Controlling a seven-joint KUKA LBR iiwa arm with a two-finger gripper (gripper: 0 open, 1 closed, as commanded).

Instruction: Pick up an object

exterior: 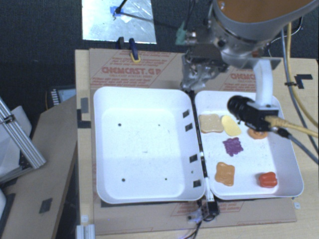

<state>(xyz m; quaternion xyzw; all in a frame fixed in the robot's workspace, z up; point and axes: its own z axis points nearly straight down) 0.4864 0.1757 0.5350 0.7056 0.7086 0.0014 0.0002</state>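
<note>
Hand (pixel 196 81), grip cannot be told, above right bin (pixel 291 163); oval yellow piece (pixel 231 126) slants near-right.

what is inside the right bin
Six pieces: a tan toast slice, a yellow piece, a purple clump, an orange square, a red piece, and an orange-brown disc partly hidden under the arm. The arm also covers the bin's far right corner, so that spot cannot be checked.

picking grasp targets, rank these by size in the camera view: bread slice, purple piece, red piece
1. bread slice, clearly the largest
2. purple piece
3. red piece, close to the purple one, so that order is unsure
</note>
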